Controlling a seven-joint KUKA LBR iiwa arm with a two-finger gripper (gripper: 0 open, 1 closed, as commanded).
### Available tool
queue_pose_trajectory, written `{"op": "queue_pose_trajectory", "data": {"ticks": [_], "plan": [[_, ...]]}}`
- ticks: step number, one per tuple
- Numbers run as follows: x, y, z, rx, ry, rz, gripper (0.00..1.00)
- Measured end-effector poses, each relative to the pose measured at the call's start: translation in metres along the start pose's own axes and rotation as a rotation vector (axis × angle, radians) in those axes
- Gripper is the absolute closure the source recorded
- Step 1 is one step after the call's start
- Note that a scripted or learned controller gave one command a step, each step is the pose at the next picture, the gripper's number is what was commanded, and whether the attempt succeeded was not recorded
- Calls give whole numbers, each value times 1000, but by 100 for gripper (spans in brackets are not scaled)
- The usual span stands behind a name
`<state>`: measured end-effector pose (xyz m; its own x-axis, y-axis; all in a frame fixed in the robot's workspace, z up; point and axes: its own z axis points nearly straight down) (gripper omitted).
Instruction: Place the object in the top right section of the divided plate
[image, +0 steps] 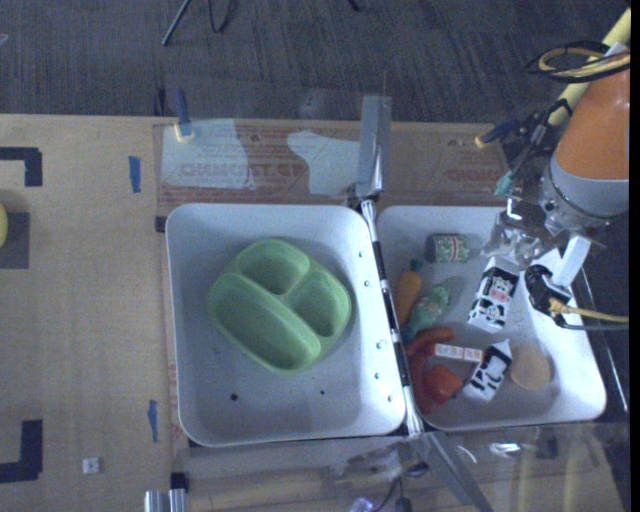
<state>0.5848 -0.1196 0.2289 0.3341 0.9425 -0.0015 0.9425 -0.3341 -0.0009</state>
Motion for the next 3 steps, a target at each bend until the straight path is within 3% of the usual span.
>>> {"op": "queue_pose_trajectory", "data": {"ticks": [1,2,3], "plan": [[78,-22,-3,1,1,15,100],[157,-60,10,4,1,82,100],[136,-75,-3,3,1,-143,100]]}}
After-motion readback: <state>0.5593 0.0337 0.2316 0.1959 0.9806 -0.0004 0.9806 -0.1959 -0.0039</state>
